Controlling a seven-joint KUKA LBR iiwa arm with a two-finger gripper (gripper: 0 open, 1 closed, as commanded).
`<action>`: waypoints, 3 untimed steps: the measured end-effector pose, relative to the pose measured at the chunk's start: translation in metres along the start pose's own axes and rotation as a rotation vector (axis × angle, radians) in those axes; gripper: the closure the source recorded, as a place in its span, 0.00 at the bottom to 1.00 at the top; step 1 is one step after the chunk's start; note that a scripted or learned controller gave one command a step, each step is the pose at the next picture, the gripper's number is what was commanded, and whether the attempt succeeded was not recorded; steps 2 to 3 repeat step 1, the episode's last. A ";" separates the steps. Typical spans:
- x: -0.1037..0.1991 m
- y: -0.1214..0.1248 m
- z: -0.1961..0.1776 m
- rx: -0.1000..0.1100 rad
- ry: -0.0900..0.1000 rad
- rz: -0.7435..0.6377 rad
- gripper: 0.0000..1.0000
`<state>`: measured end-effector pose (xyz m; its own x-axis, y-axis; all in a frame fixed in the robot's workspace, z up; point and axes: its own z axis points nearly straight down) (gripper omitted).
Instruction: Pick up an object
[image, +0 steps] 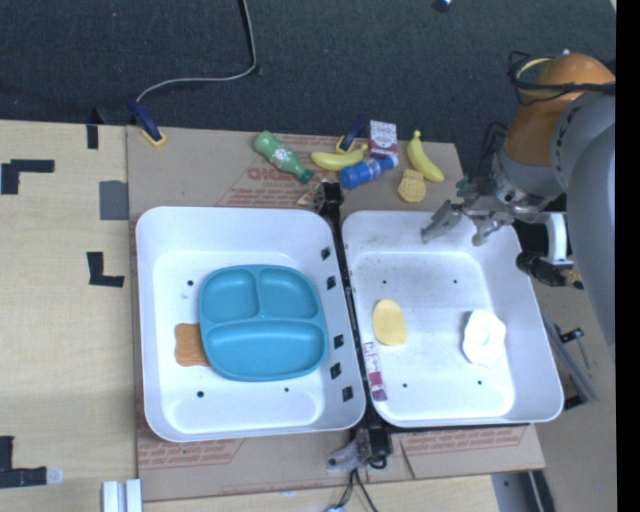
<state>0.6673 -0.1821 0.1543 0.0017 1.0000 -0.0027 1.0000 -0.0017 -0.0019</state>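
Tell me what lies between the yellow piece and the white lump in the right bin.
Nothing: in the camera view, the stretch between the yellow piece and the white lump is bare, speckled floor of the right bin.

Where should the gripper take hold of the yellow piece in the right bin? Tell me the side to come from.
Grip the yellow piece across its narrower width, coming straight down from above: it lies flat and oval on the bin floor, with bare space around it.

Even bright light, slightly soft focus
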 end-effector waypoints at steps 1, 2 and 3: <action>0.056 -0.075 0.038 0.002 0.004 -0.003 0.00; 0.056 -0.075 0.038 0.002 0.004 -0.003 0.00; 0.056 -0.075 0.038 0.002 0.004 -0.003 0.00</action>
